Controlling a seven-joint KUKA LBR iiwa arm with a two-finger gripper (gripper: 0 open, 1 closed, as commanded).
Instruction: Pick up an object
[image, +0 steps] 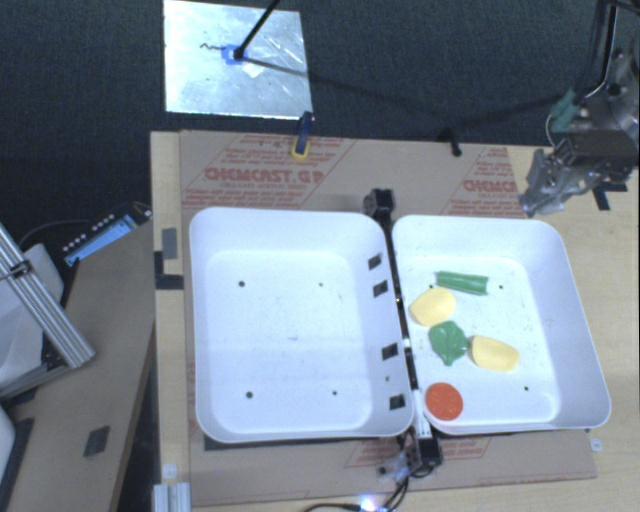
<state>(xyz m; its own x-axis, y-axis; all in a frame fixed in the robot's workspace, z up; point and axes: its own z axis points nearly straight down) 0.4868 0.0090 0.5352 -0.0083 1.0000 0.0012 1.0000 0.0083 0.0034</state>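
In the camera view your hand (548, 192) hovers at the far right corner of the right bin (575, 300), above its rim, and you cannot tell whether it is clenched or released. The likeliest pick, the green bean-shaped piece (462, 283), lies down in that bin, below and to the left of the hand and well apart from it. Farther off lie two yellow pieces (433, 306), a green leafy piece (449, 343) and an orange disc (444, 402). They look like light, stiff, smooth plastic play food, so take the bean across its narrow middle.

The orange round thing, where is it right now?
The orange round piece lies in the right bin, at its near left corner, just below the green leafy piece.
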